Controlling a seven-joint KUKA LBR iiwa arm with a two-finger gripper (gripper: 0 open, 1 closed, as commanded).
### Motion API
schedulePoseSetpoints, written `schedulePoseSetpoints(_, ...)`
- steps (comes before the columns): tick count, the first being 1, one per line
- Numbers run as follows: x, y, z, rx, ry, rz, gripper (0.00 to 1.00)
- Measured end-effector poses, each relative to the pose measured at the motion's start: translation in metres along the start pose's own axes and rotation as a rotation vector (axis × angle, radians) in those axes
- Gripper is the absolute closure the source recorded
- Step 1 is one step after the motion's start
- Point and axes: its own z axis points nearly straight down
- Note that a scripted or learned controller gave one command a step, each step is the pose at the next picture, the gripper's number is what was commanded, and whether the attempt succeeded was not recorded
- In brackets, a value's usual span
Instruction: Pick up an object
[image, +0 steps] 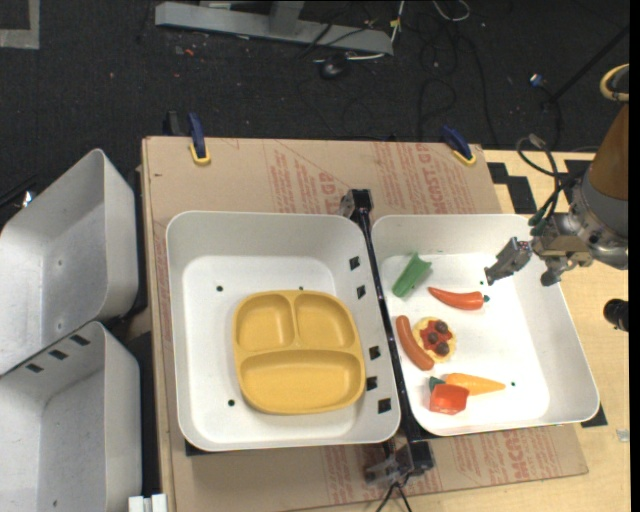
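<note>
The right bin (560, 340) holds several toy foods: a green piece (411, 274), a red chili pepper (457, 297), a brown sausage (408, 342), a small round pizza (437, 338), an orange carrot (474, 382) and a red pepper chunk (448, 399). My gripper (527, 268) hovers over the bin's upper right part, just right of the chili's tip. It is open, with nothing between its dark fingers (503, 264).
The left bin (200, 300) carries a yellow divided plate (298, 350). A black divider (375, 300) runs between the two bins. White bin-like shells (60, 260) stand off the bench at the left. Cables lie on the dark floor behind.
</note>
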Motion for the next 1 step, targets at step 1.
schedulePoseSetpoints(1,0.0001,0.0019,-0.0047,-0.009,-0.002,-0.002,0.0)
